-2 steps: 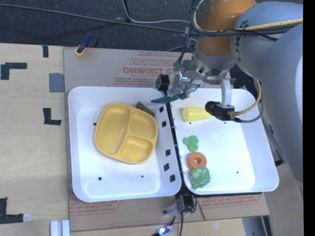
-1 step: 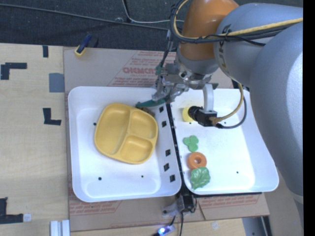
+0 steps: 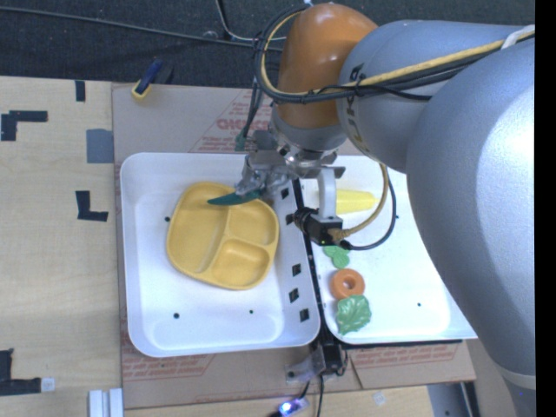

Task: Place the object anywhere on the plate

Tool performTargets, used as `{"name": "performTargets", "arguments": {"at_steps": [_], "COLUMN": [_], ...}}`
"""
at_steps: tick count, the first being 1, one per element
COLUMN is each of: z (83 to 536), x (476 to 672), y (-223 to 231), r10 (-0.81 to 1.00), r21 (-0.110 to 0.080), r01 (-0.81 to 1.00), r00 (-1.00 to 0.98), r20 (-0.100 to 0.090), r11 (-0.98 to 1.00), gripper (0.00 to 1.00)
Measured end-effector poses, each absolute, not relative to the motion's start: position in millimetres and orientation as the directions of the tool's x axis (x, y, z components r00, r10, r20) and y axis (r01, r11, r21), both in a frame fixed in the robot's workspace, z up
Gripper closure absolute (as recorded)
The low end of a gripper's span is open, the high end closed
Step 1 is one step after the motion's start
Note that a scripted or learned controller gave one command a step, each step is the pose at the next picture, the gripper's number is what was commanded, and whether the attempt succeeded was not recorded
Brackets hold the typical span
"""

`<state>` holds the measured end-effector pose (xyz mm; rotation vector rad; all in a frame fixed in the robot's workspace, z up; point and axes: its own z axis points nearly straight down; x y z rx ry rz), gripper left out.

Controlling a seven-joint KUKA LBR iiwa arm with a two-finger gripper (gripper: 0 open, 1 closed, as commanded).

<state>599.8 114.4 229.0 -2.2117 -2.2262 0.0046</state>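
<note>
Nearest the lens, the arm (image 3: pixel 469 146) fills the right side — a broad, smooth grey shell, rounded like a barrel, with a glossy orange dome (image 3: pixel 313 59) above the wrist and yellow and black cables looping around it.

Below it lie two shallow white bins of smooth plastic with rounded corners, set side by side on brown cardboard. Toward the front of the right bin (image 3: pixel 408 320) sits a crinkled green leafy piece (image 3: pixel 353 314); just behind it lies an orange ring (image 3: pixel 348 282) shaped like a small doughnut, then a small green bit (image 3: pixel 336 255), and farther back a pale yellow tapered piece (image 3: pixel 356 201) partly hidden by the wrist.

The left bin (image 3: pixel 148 259) holds a yellow plate (image 3: pixel 223 235), matte and moulded, rounded in outline and split into compartments by raised ridges.

At the plate's far rim the gripper (image 3: pixel 257 181) reaches down — its metal fingers pinch a thin, dark teal object (image 3: pixel 233 199), flat and pointed like a sliver, which lies over the plate's back edge and pokes leftward.
</note>
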Motion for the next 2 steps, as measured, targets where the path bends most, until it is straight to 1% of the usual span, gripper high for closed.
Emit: {"name": "performTargets", "arguments": {"at_steps": [1, 2], "z": [213.1, 214.0], "x": [606.1, 606.0], "y": [111.6, 111.6], "r10": [1.0, 1.0], "r21": [-0.004, -0.003], "r01": [1.0, 1.0], "r00": [-0.002, -0.002], "r20": [-0.003, -0.002], "r11": [0.002, 0.002], "gripper": [1.0, 0.0]}}
